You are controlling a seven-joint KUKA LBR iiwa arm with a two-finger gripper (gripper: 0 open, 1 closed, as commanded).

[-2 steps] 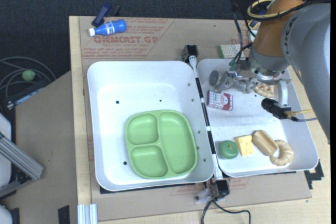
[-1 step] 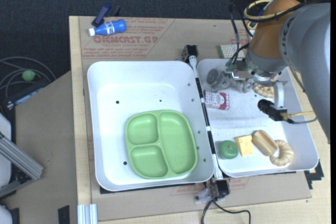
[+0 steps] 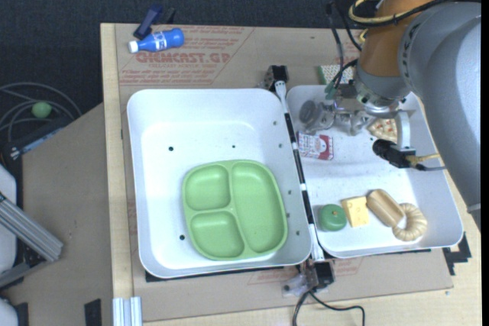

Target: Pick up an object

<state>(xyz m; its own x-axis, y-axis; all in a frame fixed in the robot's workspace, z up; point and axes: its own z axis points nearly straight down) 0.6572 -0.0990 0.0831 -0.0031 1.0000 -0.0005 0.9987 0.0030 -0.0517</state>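
The grey KUKA arm with the orange band (image 3: 390, 19) reaches into the far part of the right white bin (image 3: 451, 229), with its two-finger gripper (image 3: 344, 117) low over the floor there. Whether the jaws are wide or narrow cannot be told, since wrist hardware blurs them. The nearest candidate, a small red-and-white packet (image 3: 317, 146), lies just near and left of the gripper. A green round lid (image 3: 331, 217), yellow block (image 3: 354, 211) and tan ring-shaped toy (image 3: 397, 214) lie well nearer. The left white bin (image 3: 153, 118) holds a green divided plate (image 3: 231, 208). What is possibly a patterned item beneath the wrist is partly hidden.
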